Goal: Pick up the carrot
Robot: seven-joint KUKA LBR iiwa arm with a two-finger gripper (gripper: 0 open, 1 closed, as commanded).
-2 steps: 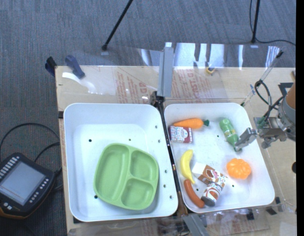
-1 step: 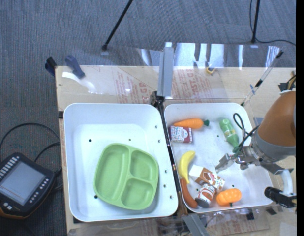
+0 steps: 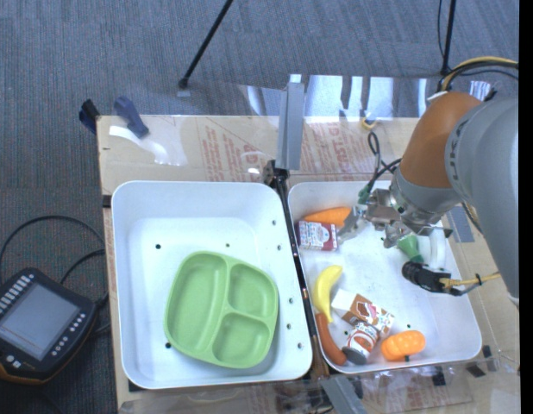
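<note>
Orange carrot (image 3: 329, 216) lies untouched in the right bin's (image 3: 469, 317) upper left; my end effector (image 3: 363, 216) hovers beside it; grip state unclear. Grasp remains.

Bright, even overhead light; glare on the white bins (image 3: 128, 231); slightly soft focus.

Fixed overhead cam, slanted down on both bins (image 3: 128, 231).

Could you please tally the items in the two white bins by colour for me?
Orange: 3 - tapered orange carrot, orange-red sausage-shaped item, round orange fruit
Yellow: 1 - curved yellow banana
Green: 1 - green plastic divided tray
Red or brown packets: 3 -
Total: 8
</note>
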